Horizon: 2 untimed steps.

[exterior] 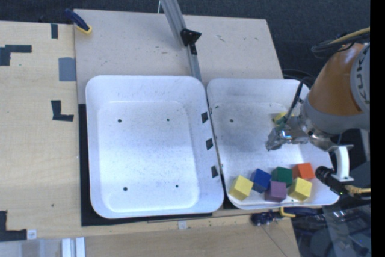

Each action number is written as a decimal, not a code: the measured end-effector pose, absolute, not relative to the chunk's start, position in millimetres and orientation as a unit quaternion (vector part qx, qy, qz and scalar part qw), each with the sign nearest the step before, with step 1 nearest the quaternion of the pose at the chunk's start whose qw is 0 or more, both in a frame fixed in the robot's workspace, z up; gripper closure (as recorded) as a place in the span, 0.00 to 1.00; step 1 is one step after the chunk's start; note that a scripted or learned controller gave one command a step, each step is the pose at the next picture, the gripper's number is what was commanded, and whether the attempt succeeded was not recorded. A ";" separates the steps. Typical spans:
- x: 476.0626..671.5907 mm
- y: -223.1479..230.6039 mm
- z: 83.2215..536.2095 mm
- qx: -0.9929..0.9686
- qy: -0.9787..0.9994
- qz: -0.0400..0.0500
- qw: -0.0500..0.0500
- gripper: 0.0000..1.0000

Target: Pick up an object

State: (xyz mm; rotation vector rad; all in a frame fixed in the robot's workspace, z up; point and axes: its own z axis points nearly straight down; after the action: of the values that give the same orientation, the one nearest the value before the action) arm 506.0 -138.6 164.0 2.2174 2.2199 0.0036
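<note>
Several small blocks lie along the near edge of the right bin [240, 99]: a yellow one [242, 187], a blue one [261, 180], a green one [281, 175], a purple one [277, 191], a second yellow one [301, 189] and an orange one [304, 171]. My gripper [275, 141] hangs low over the right half of this bin, a little above and behind the row of blocks. A small yellow piece [280, 118] peeks out just behind the gripper, partly hidden by it. The grey arm with its orange band [337, 87] comes in from the right.
The left bin [144, 84] sits beside the right one, sharing a raised rim. A slanted metal pole [171, 3] ends in a black clamp [190, 37] behind the bins. A blue and yellow tool [78, 21] lies on the bench at far left.
</note>
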 end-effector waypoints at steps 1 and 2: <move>510.0 -142.2 207.2 0.707 0.708 0.001 0.002 1.00; 510.0 -152.9 261.4 0.707 0.707 0.001 0.003 1.00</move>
State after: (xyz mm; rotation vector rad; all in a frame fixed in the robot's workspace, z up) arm 510.0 -152.9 261.4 2.2173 2.2184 0.0030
